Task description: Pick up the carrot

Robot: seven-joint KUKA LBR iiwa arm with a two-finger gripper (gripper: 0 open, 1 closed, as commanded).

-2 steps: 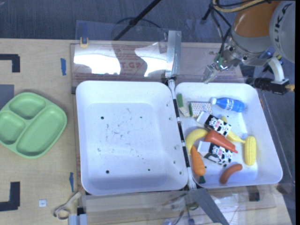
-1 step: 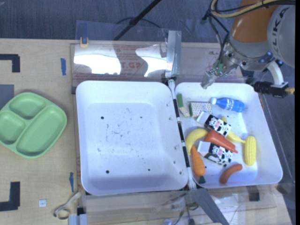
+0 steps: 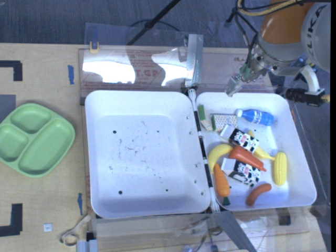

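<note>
I have the claw hanging above the back edge of the right bin, tilted, with its two fingers slightly apart and nothing between them, so I read it as open and empty.

The carrot is well away from the claw, toward the front of the bin and a little to the camera's left of it. It lies along the bin's inner wall, orange body running front to back, the dark green tip at the end farthest from the claw. A second orange-red piece lies between the claw and the carrot, slanted across the black-and-white cartons; it could be another carrot or a pepper, I cannot tell, so I choose the one by the wall as my target.

To do this step well, I judge I should travel high over the clutter, passing above the blue bottle and the banana, then square the wrist so the fingers close across the carrot's short width. The banana touches or nearly touches the carrot's near end, and the wall crowds its far side, so I would aim for the middle of the body, where there is most room. I'd descend straight and slowly: a finger catching the wall or the carton beside the carrot could roll it away.
</note>
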